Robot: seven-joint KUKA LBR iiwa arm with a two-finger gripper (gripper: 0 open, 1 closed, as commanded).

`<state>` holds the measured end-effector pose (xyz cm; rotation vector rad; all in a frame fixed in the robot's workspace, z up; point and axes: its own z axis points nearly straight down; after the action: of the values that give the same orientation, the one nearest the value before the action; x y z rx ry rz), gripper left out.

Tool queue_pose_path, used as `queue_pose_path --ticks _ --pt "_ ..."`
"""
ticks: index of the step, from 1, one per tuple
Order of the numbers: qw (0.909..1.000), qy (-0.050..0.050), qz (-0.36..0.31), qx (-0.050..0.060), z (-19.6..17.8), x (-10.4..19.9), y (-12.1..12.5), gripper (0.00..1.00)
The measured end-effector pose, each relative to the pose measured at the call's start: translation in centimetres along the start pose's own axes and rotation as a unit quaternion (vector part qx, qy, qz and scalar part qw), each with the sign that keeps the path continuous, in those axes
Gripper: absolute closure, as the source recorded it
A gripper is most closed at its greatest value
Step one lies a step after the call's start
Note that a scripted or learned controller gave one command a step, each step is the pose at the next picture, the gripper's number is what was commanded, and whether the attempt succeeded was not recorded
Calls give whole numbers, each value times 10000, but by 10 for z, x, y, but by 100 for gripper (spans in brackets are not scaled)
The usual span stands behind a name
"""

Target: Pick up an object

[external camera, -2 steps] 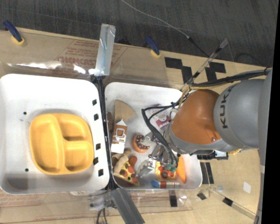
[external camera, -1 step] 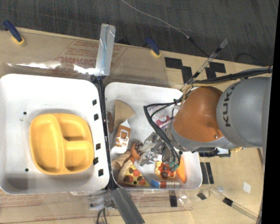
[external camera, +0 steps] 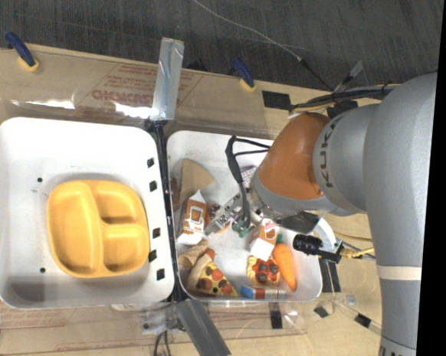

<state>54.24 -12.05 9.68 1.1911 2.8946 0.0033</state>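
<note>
Carrot (external camera: 284, 266): one; yellow tray (external camera: 96, 226): one.

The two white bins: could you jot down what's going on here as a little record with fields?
left bin: holds a yellow divided tray
right bin: a jumble of toy food, including a carrot and a pizza slice
arm: grey with an orange band, reaching over the right bin
claw: low among the items in the right bin
claw holding anything: cannot tell
</note>
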Motion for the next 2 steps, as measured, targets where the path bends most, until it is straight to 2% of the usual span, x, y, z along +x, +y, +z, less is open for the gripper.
queue_pose_path --ticks 1,2 --pt "9995 -12 309 1 -161 -77 14 100" --pt "9882 46 1528 44 -157 12 -31 100"
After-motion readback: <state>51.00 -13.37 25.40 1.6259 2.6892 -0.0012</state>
